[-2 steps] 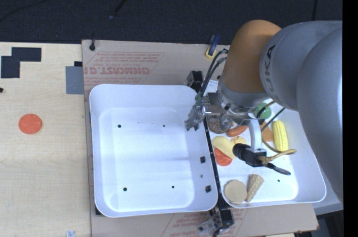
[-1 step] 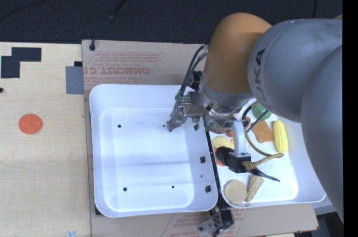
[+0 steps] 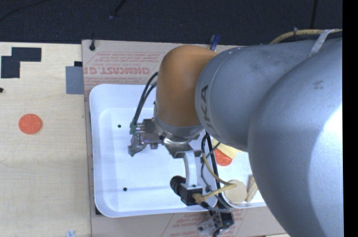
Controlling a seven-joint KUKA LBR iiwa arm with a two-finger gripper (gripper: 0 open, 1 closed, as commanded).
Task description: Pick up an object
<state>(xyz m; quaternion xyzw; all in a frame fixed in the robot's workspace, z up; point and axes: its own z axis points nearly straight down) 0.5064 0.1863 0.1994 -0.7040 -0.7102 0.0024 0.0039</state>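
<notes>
Mostly hidden under the arm, towards the right side of the white bin (image 3: 112,166), a small orange-red piece (image 3: 224,159) looks light and stiff, best pinched across its width; whether the gripper (image 3: 137,143) is open or closed, I cannot tell.

pale bench (image 3: 45,174) bears cardboard sheet (image 3: 120,65), orange disc (image 3: 30,124).

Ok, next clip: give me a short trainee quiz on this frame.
1. True or false: the gripper hangs over the white bin.
2. The disc on the bench, left of the bin, is: A green, B orange, C blue.
3. Fill in: the arm reaches in from the view's ____.
Key: 1 true; 2 B; 3 right.
</notes>
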